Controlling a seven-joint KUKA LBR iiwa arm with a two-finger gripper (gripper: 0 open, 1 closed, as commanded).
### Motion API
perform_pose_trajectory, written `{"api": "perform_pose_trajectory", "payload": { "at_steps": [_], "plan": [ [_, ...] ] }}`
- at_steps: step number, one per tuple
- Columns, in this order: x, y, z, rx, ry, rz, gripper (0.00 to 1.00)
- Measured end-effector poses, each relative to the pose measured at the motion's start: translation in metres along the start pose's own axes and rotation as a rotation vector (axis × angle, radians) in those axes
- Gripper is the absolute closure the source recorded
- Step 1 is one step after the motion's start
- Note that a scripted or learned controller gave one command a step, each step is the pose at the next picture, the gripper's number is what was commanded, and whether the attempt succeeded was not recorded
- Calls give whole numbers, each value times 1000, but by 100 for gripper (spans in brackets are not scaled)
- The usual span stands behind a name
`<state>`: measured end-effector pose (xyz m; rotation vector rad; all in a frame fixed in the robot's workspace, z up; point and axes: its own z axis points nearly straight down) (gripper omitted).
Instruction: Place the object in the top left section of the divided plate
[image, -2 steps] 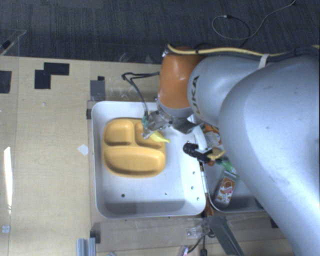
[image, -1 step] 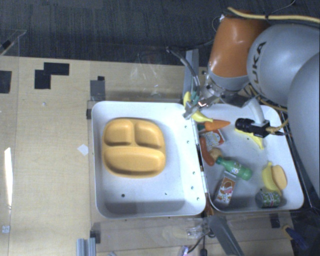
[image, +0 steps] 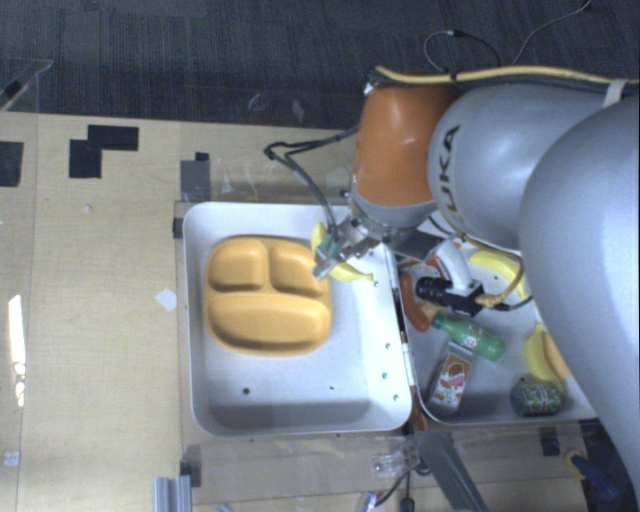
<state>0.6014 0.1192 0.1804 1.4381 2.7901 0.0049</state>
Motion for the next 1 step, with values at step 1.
{"api": "perform_pose_trajectory", "payload": {
  "at_steps": [1],
  "plan": [
    [0, 2, -12, -6, -2, -2, 100]
  ]
}}
